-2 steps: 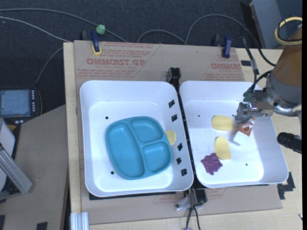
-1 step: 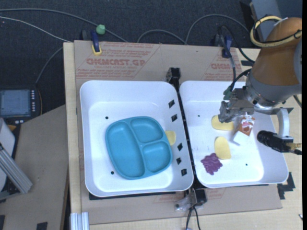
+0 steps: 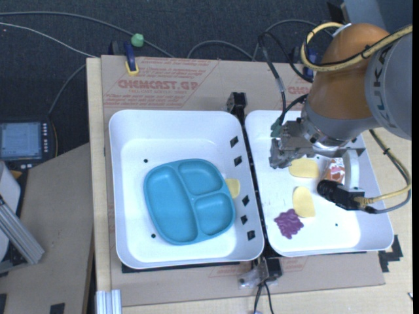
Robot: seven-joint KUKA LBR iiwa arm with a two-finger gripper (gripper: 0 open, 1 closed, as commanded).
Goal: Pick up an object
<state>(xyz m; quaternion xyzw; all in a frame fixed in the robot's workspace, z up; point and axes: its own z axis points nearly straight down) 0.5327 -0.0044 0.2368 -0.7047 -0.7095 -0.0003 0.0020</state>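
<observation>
1. In the right bin (image 3: 366, 237), the pincer (image 3: 283, 154) hangs low near the left wall; I cannot tell how it is set.
2. Just beside it lies a yellow piece (image 3: 304, 169), with a second yellow piece (image 3: 303, 202) and purple grapes (image 3: 288, 222) nearer the front.
3. The left bin (image 3: 131, 142) holds a blue tray (image 3: 188, 200).

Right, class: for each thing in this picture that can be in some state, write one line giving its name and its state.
blue tray: flat, right way up in left bin.
purple piece: lying loose in right bin.
yellow piece: lying loose beside it.
gripper: low over the right bin.
small screen: lit.
</observation>
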